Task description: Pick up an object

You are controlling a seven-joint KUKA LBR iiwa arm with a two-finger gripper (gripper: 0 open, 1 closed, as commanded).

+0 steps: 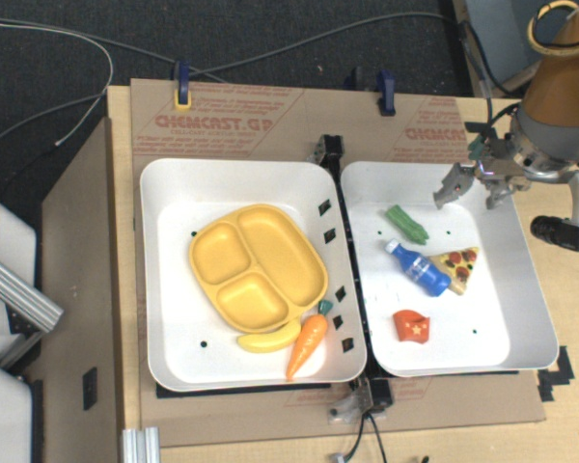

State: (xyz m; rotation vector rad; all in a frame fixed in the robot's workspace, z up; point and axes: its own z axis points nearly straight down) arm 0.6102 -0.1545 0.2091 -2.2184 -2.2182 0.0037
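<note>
Two shallow white bins sit side by side on the bench, the left bin (164,258) and the right bin (502,316). Nearest the camera in the left bin lie a toy carrot (307,343) and a yellow banana (268,339), touching each other at the front edge of a yellow divided plate (258,266). In the right bin, nearest first: a red strawberry-like toy (412,326), then a blue bottle with a white cap (417,267) lying on its side, just beside a pizza slice (459,264) on its right. Farther back lies a green pea-pod-shaped piece (406,224). The gripper (473,185) hovers over the far right corner of the right bin, its two fingers spread apart with nothing between them. The green piece lies nearest to it, to its left and toward the camera, apart from the fingers; the bottle and pizza slice lie farther forward.
</note>
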